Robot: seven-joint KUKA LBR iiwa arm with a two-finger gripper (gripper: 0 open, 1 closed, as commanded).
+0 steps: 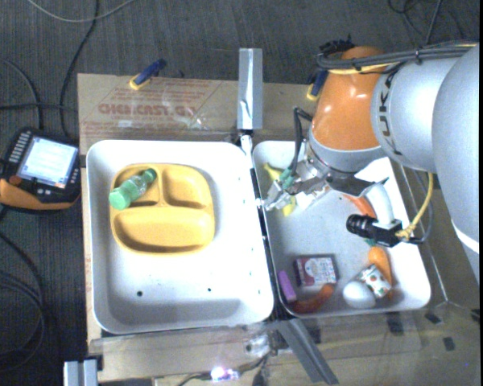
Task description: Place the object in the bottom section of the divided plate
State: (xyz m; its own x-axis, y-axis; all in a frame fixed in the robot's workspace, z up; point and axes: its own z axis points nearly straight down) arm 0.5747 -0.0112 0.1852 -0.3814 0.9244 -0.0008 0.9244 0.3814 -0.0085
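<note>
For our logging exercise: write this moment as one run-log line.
arm: over right bin | gripper: at bin's left wall | divided plate: left bin, green bottle in upper-left section | bottom section: no object yet

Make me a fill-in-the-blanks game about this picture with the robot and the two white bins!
1. The divided plate in the left bin is coloured ____.
2. The green bottle lies on the plate's upper-____ section.
3. The pincer is over the ____ bin.
4. The white egg sits near the right bin's ____ edge.

Missing words: yellow; left; right; bottom
</note>
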